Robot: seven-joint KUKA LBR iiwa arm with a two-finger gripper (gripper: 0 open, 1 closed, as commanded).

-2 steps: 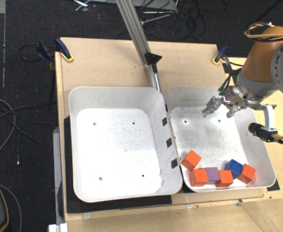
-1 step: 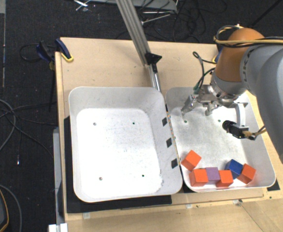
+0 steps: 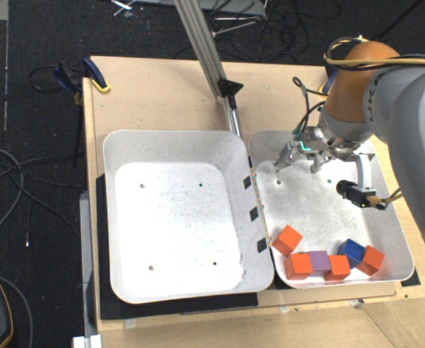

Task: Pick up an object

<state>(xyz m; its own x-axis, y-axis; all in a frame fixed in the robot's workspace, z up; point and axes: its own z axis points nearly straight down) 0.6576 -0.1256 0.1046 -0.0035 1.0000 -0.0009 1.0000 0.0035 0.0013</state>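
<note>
Six small blocks [image 3: 321,258] clustered along the right bin's [image 3: 310,205] near wall.

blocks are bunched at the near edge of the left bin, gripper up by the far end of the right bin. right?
Wrong bin. The camera view shows the blocks bunched at the near edge of the right bin, not the left bin. The gripper is by the right bin's far end, as you said.

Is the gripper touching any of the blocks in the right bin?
Apart. The camera view shows the gripper near the bin's far end, with bare white floor between it and the nearest orange block.
</note>
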